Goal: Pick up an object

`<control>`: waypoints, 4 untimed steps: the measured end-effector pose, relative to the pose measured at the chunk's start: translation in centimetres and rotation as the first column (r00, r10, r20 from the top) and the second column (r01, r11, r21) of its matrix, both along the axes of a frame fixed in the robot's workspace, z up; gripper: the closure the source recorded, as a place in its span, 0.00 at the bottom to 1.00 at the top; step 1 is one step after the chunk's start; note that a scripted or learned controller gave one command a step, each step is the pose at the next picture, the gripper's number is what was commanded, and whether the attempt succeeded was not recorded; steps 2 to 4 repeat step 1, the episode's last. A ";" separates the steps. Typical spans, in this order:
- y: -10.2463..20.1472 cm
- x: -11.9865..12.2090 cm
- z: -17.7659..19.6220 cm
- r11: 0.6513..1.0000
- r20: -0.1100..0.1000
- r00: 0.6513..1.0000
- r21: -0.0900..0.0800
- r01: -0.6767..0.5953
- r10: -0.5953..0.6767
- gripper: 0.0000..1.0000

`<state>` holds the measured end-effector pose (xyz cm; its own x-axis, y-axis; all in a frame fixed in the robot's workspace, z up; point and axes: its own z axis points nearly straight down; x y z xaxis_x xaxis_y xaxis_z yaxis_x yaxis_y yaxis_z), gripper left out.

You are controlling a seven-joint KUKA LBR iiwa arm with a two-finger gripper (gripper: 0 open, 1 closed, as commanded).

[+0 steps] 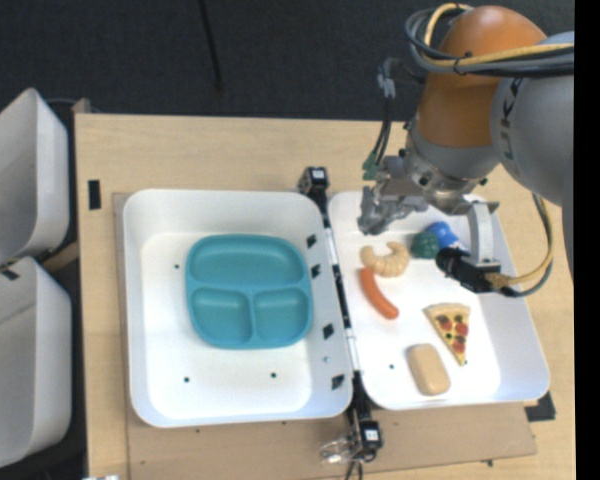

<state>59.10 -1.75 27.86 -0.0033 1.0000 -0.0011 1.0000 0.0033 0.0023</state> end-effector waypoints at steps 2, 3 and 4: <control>5.6 1.5 -0.2 1.000 0.000 1.000 0.001 -0.002 0.002 1.00; 5.6 1.5 -0.2 1.000 0.000 1.000 0.001 -0.002 0.002 1.00; 5.6 1.5 -0.2 1.000 0.000 1.000 0.001 -0.002 0.002 1.00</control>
